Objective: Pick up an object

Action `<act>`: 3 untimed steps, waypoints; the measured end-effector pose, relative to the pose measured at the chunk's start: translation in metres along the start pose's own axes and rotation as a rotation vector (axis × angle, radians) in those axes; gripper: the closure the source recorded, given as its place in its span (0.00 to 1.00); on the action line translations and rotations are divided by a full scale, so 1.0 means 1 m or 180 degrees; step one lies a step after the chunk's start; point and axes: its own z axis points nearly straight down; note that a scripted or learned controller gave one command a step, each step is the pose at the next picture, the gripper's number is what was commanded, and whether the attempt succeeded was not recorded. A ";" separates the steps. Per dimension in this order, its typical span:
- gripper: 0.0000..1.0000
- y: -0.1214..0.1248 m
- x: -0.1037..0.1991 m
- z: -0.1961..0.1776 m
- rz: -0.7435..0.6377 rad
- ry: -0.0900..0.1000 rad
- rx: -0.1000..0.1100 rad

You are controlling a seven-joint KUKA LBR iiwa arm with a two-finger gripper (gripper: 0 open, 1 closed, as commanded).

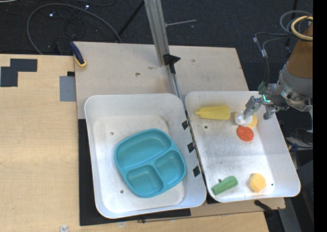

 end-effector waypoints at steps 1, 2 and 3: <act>0.00 0.001 0.000 -0.002 -0.0001 -0.0002 -0.0012; 0.00 0.004 0.004 0.062 -0.0003 0.0002 0.0008; 0.00 0.000 0.006 0.126 0.0000 0.0003 0.0009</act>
